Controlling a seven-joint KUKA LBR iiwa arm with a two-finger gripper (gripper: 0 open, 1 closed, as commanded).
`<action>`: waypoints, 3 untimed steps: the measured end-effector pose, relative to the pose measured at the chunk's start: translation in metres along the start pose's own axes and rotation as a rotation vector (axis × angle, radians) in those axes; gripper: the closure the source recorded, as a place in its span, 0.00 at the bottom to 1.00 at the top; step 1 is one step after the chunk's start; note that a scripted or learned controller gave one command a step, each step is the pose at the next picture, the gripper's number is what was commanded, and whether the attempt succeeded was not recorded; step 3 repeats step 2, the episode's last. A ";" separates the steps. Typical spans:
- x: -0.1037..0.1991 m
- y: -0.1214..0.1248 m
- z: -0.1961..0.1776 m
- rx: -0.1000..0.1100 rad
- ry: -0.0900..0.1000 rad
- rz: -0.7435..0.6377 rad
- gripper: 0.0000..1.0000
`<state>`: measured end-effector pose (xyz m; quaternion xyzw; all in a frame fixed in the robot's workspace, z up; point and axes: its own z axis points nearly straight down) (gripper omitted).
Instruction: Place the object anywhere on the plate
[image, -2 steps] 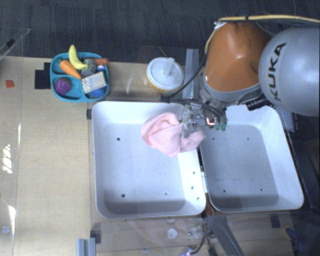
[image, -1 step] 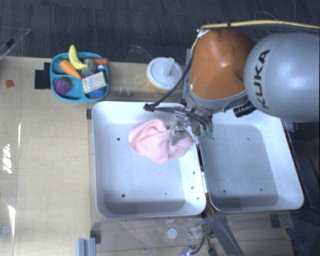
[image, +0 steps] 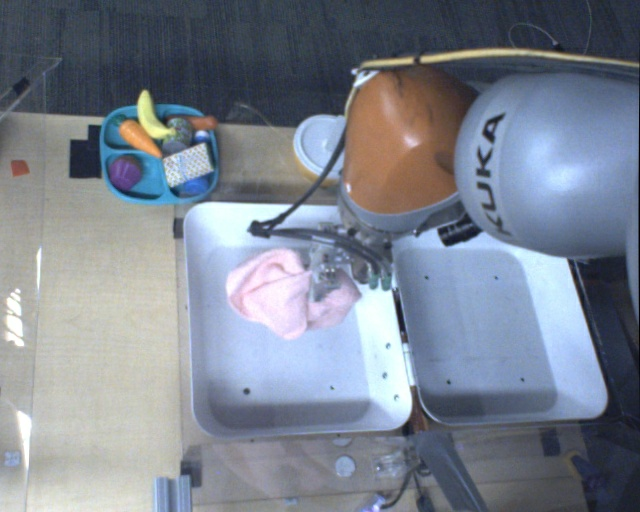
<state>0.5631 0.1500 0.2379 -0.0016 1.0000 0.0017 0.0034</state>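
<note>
A crumpled pink cloth (image: 270, 290) lies in the upper middle of the left white bin (image: 290, 400). My gripper (image: 324, 278) reaches down at the cloth's right edge and touches or presses into the fabric. The arm's grey and orange wrist hides what lies above it. The cloth rests on the bin floor. A blue divided plate (image: 150, 196) sits on the bench beyond the bin's upper left corner, well away from the gripper. It carries a toy banana (image: 152, 118), a carrot (image: 138, 136), a purple piece (image: 125, 172) and a speckled block (image: 190, 165).
The right white bin (image: 500, 340) lies beside the left one, under the arm. A white and yellow bowl (image: 315, 145) stands behind the left bin, partly covered by the arm. A black cable (image: 290, 215) runs from the wrist across the bin's back edge.
</note>
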 end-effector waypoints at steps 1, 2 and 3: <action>0.030 0.041 0.006 0.000 0.002 -0.001 1.00; 0.030 0.041 0.006 0.000 0.001 -0.001 0.00; 0.030 0.041 0.006 0.000 0.001 -0.001 0.00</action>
